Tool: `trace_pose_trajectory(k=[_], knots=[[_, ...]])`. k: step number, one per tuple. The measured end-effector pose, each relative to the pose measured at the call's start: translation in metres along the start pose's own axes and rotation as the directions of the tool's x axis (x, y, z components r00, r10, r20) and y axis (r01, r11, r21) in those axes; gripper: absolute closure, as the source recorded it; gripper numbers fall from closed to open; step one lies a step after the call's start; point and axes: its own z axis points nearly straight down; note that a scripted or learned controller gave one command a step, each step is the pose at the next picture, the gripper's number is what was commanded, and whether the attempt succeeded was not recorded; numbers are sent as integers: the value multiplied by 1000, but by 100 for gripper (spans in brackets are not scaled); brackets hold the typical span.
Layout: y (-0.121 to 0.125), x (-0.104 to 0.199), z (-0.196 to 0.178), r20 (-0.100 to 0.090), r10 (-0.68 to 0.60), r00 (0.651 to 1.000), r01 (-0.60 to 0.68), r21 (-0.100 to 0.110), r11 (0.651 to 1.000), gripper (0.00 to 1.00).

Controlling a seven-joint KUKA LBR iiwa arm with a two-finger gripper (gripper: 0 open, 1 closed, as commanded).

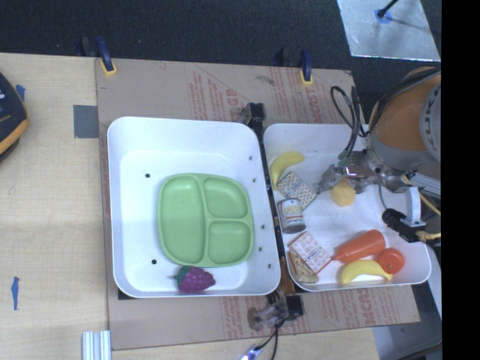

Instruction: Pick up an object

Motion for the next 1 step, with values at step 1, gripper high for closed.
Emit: trace_pose_trajectory(k=[1], knots=[[5, -33, 0, 0, 2, 1000, -2, -2, 1000, 0]])
